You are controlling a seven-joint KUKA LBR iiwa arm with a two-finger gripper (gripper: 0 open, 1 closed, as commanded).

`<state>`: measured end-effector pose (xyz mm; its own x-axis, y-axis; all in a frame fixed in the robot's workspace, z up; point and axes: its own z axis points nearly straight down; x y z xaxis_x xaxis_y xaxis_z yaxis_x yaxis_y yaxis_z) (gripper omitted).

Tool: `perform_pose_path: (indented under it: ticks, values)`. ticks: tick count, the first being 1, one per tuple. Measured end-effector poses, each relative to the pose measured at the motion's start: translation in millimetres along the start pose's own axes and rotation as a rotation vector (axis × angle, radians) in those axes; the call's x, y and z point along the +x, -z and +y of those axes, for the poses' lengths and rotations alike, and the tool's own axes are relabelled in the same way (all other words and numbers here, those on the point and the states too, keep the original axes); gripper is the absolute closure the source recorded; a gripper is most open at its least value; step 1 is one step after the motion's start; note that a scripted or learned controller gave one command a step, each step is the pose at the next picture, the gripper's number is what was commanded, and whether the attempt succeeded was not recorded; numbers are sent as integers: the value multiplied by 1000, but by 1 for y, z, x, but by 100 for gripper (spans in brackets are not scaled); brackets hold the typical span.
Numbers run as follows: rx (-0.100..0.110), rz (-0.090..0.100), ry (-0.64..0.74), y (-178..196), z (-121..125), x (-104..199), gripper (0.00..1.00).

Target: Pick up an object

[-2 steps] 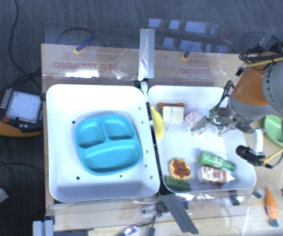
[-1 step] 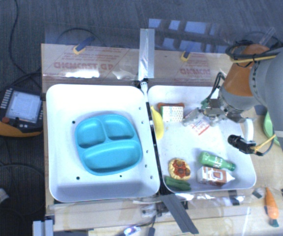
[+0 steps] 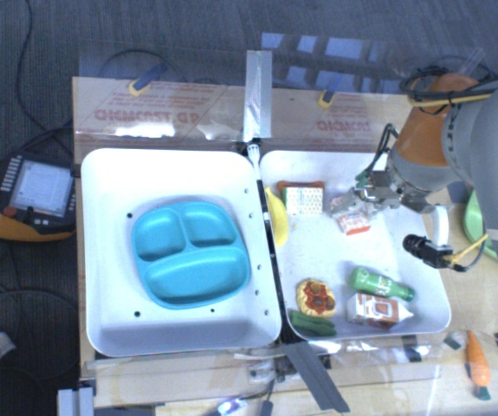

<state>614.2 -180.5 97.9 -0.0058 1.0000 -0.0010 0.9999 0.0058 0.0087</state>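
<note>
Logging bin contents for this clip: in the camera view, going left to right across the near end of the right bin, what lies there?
Round pizza-like toy with a dark green vegetable just below it → green plastic bottle, lying above a small red-and-white carton.

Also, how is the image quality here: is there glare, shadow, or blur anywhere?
In the camera view, light is even and soft; glare streaks the clear panel behind the bins; the gripper region is slightly blurred, so small items there look smeared; the blue tray is sharp, with faint shadow along the left bin's walls.

mirrored red lettering on cardboard (image 3: 158, 115), not legible
</note>
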Motion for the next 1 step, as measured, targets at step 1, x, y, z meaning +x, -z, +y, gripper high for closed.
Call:
perform_pose_path:
  ticks: [1]
  values:
    - [11, 0, -72, 102, -44, 43, 100]
